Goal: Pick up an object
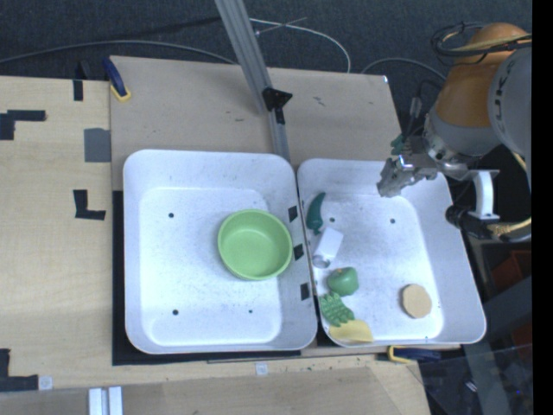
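Arm hanging over the right bin's far corner, objects lying untouched below.

The gripper [395,180] is hovering above the upper right part of the right bin [449,258]; whether it is released or clenched cannot be told, and nothing is showing in it. Along that bin's left wall a dark green curved piece [315,211], a small clear-white item [327,245], a green apple-like ball [343,280], a green leafy toy [336,309] and a yellow piece [356,331] are lying in a row. A tan round disc [416,301] is sitting near the front right. A light green bowl [254,245] is resting in the left bin [155,232].
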Motion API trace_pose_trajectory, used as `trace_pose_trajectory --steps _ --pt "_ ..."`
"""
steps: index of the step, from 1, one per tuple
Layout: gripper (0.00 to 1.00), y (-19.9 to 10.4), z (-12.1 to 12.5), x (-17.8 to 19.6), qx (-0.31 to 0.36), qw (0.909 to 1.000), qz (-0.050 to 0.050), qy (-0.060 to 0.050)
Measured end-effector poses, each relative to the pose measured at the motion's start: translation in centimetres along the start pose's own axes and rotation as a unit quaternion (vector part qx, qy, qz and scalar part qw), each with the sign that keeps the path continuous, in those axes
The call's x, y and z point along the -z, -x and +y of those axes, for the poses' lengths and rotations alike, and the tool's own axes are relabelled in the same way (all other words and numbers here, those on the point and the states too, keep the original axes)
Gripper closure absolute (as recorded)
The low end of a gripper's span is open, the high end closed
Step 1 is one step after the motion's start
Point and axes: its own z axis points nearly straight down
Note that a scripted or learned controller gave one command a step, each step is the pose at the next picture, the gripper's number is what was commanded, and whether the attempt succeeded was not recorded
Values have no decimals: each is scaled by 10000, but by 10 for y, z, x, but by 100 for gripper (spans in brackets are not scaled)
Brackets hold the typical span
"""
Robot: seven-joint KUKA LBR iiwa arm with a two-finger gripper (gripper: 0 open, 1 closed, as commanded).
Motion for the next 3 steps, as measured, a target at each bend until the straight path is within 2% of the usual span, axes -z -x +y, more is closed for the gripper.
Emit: trace_pose_trajectory --steps 1,3 --pt "100 0 1 24 4 10000 6 -10" --pt "100 -99 -19 13 21 10000 13 -30"
